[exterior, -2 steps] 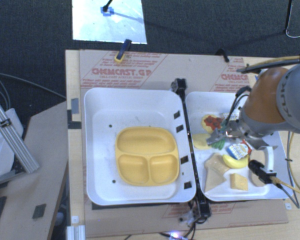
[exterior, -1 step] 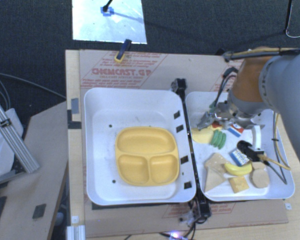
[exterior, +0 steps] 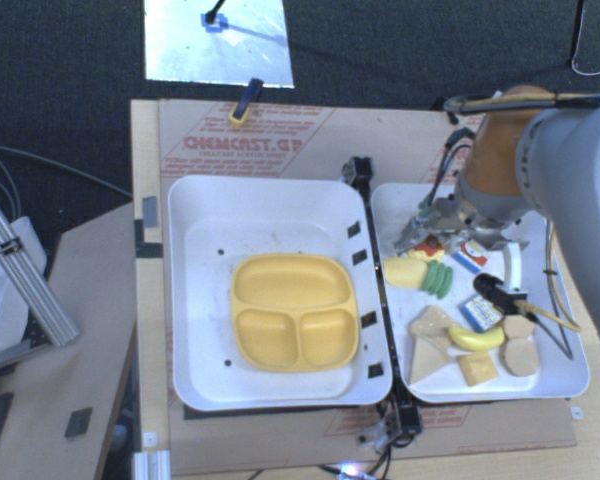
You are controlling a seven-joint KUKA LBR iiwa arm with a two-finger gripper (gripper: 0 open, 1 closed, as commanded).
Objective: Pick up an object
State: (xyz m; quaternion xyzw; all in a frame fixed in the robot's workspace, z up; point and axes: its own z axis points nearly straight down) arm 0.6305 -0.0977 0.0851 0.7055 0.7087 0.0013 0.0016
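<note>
We looked down on dark, speckled carpet (exterior: 70, 58) that covered the floor around the bench. A shiny square metal plate (exterior: 218, 26) lay on the carpet at the top, catching pale light. A sheet of brown cardboard (exterior: 245, 140) printed in red letters covered the bench top. At the left we saw a tan side table (exterior: 85, 308), with an aluminium frame rail (exterior: 25, 268) slanting across it. Thin cables (exterior: 20, 163) trailed over the carpet at left.
</note>
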